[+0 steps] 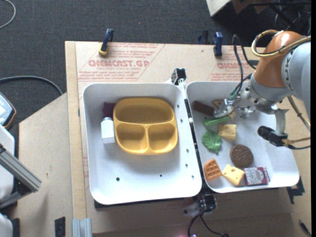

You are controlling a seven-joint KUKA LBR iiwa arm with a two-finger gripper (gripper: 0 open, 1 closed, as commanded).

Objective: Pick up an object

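My gripper (231, 107) is low in the far part of the right bin (281, 169), reaching in from the right. Just to its left lie a brown chocolate bar (202, 107) and a small tan-and-dark piece (217, 103). A green pod (216, 122) sits right under its tip, and I cannot tell whether they touch. Below that are a pale cheese block (227, 131) and a green leaf (213, 141). Nearer the front lie a round brown cookie (241, 155), a waffle (213, 169), a yellow cheese wedge (232, 174) and a red-and-white packet (256, 176).
The left bin (143, 181) holds a yellow divided plate (145, 125), with a small white bottle (107, 130) and a dark maroon thing (108, 107) at its left side. A ridge (190, 127) where the two bin rims meet runs between the bins.
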